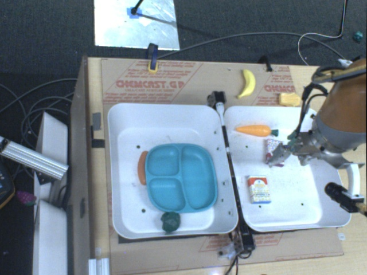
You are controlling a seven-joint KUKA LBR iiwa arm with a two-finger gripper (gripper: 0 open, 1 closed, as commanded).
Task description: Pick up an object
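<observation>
1. I am seeing the blue tray (182,176) taking up most of the left bin (123,130), leaving only narrow strips along its walls.
2. An orange sausage (141,167) is lying against the tray's left edge, and a green lump (170,221) is sitting at its near edge.
3. In the right bin (298,211), a carrot (253,130) is lying near the far wall and a small carton (259,189) is sitting mid-floor; the near-right floor is lying open.
4. The gripper (277,153) is occupying the middle.
</observation>
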